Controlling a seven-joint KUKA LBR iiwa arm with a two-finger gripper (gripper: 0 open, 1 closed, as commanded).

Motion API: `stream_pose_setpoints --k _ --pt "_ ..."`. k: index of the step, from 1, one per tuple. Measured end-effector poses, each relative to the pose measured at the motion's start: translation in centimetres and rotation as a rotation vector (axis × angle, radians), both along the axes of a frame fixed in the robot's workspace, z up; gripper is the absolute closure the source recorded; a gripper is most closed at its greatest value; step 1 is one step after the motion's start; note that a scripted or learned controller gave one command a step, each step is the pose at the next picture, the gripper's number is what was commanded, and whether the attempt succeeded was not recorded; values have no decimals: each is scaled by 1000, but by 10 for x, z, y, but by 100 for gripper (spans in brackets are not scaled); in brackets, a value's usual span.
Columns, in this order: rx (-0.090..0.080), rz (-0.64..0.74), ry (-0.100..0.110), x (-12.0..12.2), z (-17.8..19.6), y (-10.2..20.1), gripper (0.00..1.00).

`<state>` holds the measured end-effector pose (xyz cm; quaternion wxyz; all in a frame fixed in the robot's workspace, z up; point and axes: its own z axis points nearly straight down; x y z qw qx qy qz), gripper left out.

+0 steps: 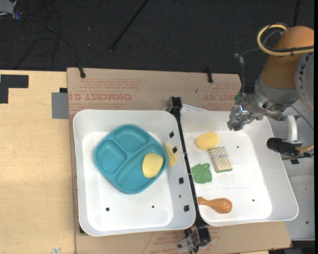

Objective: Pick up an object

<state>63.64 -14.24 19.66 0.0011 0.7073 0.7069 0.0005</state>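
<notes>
The right bin [278, 194] holds a yellow lump [208, 140], a small patterned box [220, 159], a green leafy piece [201, 173] and an orange drumstick-shaped toy [216, 204]. My gripper [237, 120] hangs over the bin's far edge, up and to the right of the yellow lump, apart from all of them. Nothing shows between its fingers. In the left bin [90, 205] a teal divided plate [128, 157] carries a yellow rounded object [152, 164], and a small yellow piece [171, 155] lies at the plate's right side.
A black divider [184, 165] runs between the two bins. Cardboard [148, 91] lies under and behind them. A black fixture [286, 146] juts over the right bin's right rim. The wooden bench [29, 168] spreads to the left.
</notes>
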Motion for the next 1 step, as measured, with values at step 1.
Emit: stream_pose_setpoints --k 1 --pt "0 -2 -1 -8 51 -5 100"
